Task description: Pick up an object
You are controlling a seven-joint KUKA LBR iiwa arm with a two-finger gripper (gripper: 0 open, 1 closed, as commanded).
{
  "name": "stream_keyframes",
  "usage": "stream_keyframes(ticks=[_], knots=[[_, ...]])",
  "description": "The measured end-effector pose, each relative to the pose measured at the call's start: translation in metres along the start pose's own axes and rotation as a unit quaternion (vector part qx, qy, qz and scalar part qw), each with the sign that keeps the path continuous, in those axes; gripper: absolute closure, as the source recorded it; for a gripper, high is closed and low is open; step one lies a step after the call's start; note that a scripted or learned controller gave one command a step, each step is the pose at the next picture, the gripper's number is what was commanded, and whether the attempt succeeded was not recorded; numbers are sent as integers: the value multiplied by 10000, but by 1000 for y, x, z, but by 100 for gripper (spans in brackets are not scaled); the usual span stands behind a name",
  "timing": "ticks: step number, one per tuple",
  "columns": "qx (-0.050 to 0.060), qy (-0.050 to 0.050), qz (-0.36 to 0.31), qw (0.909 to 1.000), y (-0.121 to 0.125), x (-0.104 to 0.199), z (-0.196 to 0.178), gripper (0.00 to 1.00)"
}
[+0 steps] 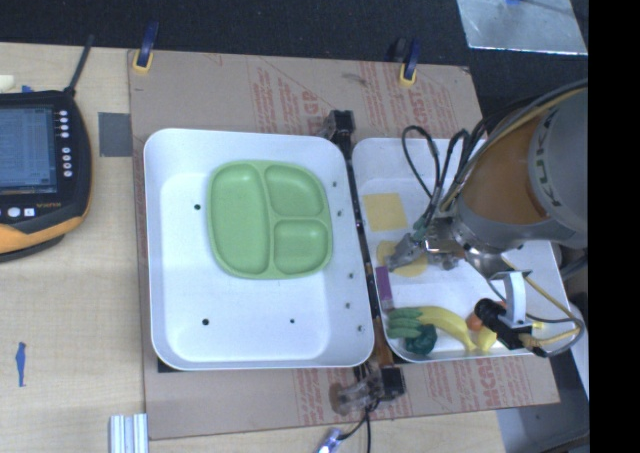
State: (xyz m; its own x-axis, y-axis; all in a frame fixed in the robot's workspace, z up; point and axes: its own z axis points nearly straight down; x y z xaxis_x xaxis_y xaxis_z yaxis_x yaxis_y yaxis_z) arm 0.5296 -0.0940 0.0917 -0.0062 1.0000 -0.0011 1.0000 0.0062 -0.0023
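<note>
End effector (408, 253) sits low in the right bin (400, 156), over a pale yellow piece (412, 263); whether it is spread or closed cannot be told, and no object is seen in its grip. A yellow square (385, 210) lies just beyond it, and a banana (452, 326) and green item (412, 333) lie nearer the camera. Risk, judged: the flat piece offers little edge, so a closure may slip off empty, or the tool may press the bin floor.

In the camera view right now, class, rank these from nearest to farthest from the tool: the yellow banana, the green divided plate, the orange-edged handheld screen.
Measured from the tool, low in the right bin:
1. Yellow banana: just below it, along the same bin's near edge.
2. Green divided plate: across the divider, in the left bin.
3. Orange-edged handheld screen: on the bench at the far left.
</note>
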Motion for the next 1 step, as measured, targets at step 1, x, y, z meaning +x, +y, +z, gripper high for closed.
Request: stream_keyframes(ticks=[1], knots=[[-2, 6, 13, 10000, 67, -31, 0, 0]])
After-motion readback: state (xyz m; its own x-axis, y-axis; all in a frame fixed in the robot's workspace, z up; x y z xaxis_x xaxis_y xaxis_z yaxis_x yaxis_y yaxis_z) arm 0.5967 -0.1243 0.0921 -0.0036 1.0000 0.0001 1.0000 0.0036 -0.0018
